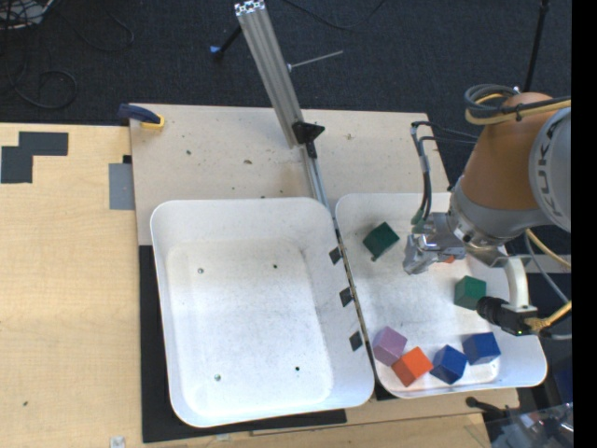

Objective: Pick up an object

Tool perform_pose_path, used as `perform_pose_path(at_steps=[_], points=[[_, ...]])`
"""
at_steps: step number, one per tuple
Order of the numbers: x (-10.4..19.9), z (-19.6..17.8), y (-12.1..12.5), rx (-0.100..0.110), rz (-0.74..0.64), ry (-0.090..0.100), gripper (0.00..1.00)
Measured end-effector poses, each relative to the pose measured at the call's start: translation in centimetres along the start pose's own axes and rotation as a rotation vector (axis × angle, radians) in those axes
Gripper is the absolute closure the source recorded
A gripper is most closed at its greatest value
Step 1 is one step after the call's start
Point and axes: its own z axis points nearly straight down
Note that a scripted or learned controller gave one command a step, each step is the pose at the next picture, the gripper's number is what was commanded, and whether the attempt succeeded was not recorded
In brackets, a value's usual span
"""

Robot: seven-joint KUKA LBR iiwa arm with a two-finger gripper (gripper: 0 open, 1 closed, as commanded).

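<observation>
Over the right white plastic bin [522, 373], gripper [422, 253] hovers beside dark green cube [381, 240]; fingers' state: cannot tell.

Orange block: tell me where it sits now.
The orange block lies in the right bin near its front edge, between the purple block and a blue block.
</observation>
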Motion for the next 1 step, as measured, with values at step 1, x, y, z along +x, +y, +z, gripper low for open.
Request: perform_pose_path(at_steps=[1], points=[[5.62, -1.46, 0.28, -0.003, -0.001, 0.0, 1.0]])
